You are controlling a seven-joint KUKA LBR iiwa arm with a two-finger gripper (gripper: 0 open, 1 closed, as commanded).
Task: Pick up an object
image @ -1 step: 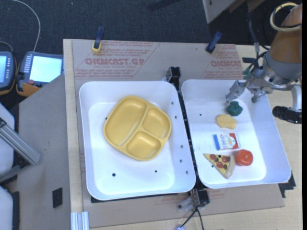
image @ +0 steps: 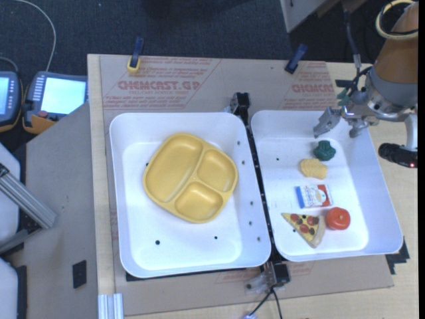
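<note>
Pizza slice (image: 305, 226), tomato (image: 338, 218), small carton (image: 312, 195) and yellow piece (image: 313, 169) lie loose in right bin (image: 382, 185), claw (image: 339, 122) spread open, empty, poised just above green toy (image: 325, 150), probably lining up a grab.

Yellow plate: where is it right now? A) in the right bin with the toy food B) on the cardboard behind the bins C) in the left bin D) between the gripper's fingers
C: the yellow plate lies flat in the left bin, while the pizza slice and tomato sit in the right bin.
</note>
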